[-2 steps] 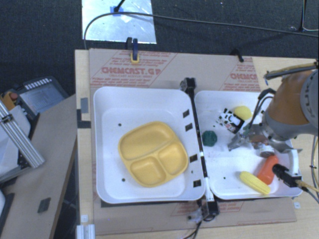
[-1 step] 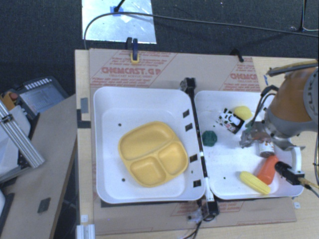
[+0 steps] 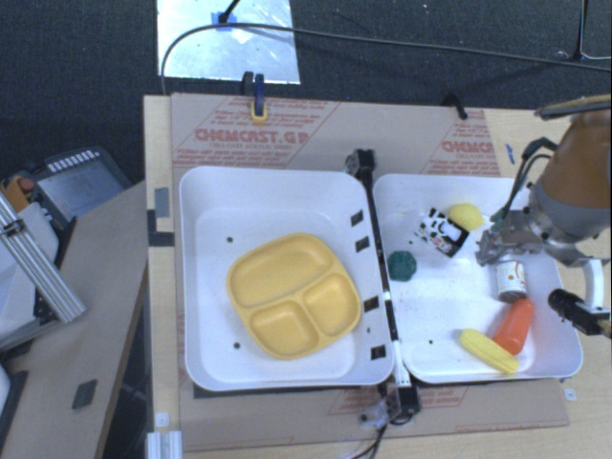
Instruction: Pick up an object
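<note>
Here, small white can (image 3: 510, 279) with orange label, upright, long axis vertical, just below the claw (image 3: 499, 249), claw's grip state unclear, orange carrot (image 3: 514, 325) below.

A: From where is the bench viewed?
B: From above, at a slant; both bins (image 3: 287, 185) are taken in from some distance.
A: And the arm (image 3: 579, 180)?
B: It is seen entering at the right edge.
</note>
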You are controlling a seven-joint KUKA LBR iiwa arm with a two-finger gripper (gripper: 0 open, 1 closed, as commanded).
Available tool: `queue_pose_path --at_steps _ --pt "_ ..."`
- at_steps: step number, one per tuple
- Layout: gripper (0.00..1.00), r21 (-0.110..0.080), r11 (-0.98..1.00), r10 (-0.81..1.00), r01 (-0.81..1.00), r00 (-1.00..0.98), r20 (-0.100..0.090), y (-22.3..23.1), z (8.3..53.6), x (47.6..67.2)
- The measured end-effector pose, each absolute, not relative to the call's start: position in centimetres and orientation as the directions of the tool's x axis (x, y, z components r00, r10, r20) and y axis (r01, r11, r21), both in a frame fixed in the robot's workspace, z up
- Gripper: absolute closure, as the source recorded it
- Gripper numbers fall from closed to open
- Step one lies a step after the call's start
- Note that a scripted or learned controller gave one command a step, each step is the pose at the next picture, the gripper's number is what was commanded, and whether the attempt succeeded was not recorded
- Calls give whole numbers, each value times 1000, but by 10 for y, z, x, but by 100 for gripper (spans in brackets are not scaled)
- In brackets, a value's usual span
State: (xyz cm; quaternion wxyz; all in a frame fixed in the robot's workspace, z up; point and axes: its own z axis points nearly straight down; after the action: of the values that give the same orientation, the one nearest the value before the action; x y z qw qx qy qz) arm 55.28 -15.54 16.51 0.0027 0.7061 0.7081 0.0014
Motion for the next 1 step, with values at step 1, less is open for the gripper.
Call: queue_pose_path --at_steps 1 --pt "100 7 4 1000 1000 -4 -2 -158 229 556"
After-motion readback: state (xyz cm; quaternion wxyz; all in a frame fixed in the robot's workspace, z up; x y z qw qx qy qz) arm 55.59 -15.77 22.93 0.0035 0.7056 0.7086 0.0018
